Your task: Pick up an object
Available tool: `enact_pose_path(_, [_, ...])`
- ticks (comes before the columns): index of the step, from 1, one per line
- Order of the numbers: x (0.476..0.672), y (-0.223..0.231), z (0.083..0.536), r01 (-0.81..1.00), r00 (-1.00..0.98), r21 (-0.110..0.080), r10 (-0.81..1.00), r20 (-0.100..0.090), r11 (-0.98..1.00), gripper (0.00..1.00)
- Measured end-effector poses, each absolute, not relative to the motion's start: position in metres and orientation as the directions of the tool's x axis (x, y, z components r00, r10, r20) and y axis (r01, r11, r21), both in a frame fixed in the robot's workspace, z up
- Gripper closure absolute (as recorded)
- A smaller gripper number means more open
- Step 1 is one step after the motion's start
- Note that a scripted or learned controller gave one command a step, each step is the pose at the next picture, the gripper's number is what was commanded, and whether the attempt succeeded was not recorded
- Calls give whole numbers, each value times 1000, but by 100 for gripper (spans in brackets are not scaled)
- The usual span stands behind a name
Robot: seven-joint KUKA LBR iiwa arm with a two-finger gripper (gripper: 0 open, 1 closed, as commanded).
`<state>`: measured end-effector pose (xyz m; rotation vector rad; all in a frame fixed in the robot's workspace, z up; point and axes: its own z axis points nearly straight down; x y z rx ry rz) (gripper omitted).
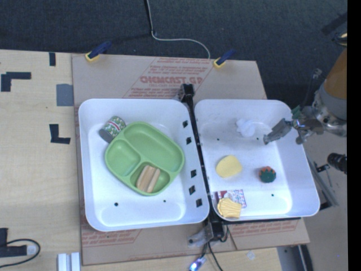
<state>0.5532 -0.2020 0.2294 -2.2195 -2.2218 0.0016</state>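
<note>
- The claw [278,132] hangs over the right bin [282,208], close to its right edge and toward the far right corner. One grey finger points left and down at a slant. Whether the claw is wide or narrow, I cannot tell; nothing is seen between its fingers.
- Just left of the claw tip lies a small white crumpled thing [246,127], soft-looking, near the far edge of the right bin.
- A yellow rounded lump [228,166], smooth and matte, lies near the middle of the right bin.
- A small green ball with a red spot [267,174] lies to its right, nearer the right edge.
- A yellow ridged piece [229,208] rests on a printed card [238,196] at the near left corner.
- In the left bin [90,162], a green plastic plate with compartments [144,157] holds a tan bun-like thing [148,177] in its near compartment.
- A small patterned can [112,127] lies on its side, touching the plate's far left rim.
- Both bins are white and shallow, and sit on cardboard on the counter [34,168].
</note>
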Motion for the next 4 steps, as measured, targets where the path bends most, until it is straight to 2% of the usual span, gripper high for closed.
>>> enact_pose_path(1, [543, -118, 77, 1000, -7, -7, 1000, 3, 7, 0])
enact_pose_path(2, [546, -122, 96, 1000, -2, 2, 1000, 0, 2, 100])
enact_pose_path(3, [497, -24, 189, 1000, -10, 3, 1000, 5, 10, 100])
enact_pose_path(4, [484, 49, 266, 1000, -10, 4, 1000, 2, 10, 100])
